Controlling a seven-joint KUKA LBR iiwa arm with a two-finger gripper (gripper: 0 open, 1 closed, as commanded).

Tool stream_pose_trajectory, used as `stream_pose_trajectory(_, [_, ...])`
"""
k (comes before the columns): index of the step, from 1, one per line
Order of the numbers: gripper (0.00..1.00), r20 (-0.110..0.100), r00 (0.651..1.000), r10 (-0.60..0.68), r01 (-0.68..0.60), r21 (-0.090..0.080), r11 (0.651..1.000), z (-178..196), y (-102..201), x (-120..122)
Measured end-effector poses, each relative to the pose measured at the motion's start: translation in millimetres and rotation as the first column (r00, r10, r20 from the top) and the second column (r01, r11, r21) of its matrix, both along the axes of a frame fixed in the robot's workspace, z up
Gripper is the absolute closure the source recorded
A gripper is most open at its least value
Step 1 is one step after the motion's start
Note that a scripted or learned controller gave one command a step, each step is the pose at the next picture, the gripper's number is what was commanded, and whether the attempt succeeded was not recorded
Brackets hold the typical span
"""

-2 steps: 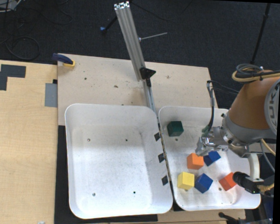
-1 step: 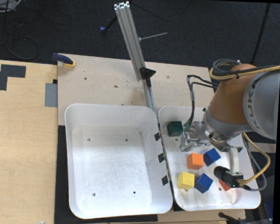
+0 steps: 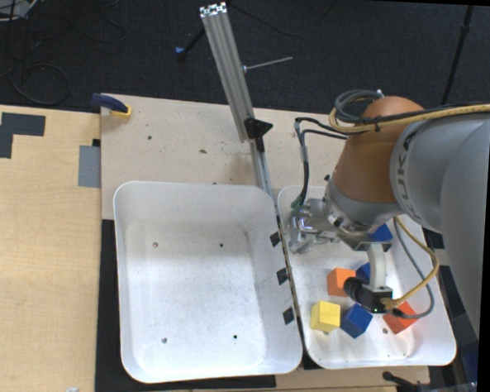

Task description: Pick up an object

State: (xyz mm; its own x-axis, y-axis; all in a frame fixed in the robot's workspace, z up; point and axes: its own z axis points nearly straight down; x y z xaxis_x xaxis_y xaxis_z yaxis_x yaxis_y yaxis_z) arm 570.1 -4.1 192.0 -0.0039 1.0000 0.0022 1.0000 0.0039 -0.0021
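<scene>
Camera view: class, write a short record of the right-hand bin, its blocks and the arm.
bin: right bin, white, shallow
blocks: yellow cube, blue cube beside it, orange block behind them, red block toward the right wall
arm: arm, grey and orange, above this bin
pincer: pincer, near the bin's left wall

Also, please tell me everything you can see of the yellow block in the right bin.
The yellow block is a small cube, plain and matte, perhaps foam or painted wood. It lies flat on the floor of the right bin, near its left wall, slightly turned. A blue block sits right beside it, seemingly touching.
</scene>
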Motion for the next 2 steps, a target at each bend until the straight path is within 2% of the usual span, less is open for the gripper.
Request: stream_pose_trajectory(2, [1.0, 0.001, 1.0, 0.001, -0.001, 0.0, 1.0, 24, 102, 49])
